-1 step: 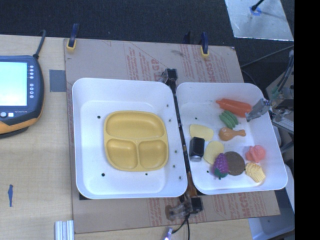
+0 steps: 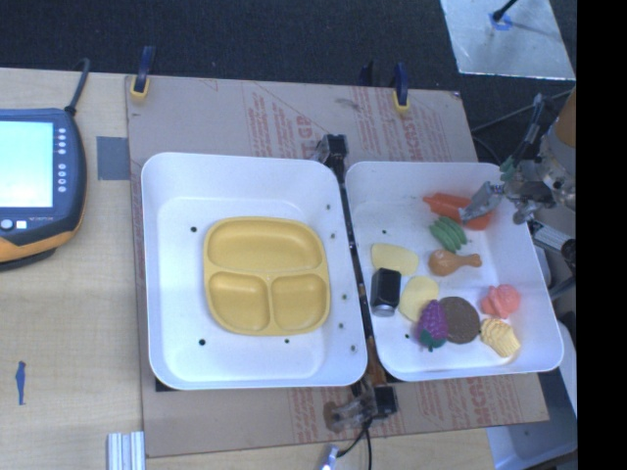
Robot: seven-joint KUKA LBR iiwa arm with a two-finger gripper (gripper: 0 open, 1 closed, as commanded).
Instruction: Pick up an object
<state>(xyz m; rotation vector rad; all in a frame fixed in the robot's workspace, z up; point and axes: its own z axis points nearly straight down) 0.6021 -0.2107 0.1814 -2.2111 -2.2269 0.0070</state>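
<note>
bins: we are seeing the left bin (image 2: 167,360) well left of the gripper (image 2: 482,204); the right bin (image 2: 549,355) lying under it | target: orange carrot (image 2: 446,204) touching the tips, green piece (image 2: 449,233) just below | gripper: we cannot tell its opening; we are judging that centring on the carrot, clear of the green piece, is mattering

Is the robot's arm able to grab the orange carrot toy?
Probably yes. The gripper hangs right beside the orange carrot-shaped toy at the right white bin's far end, and nothing lies on top of it.
</note>
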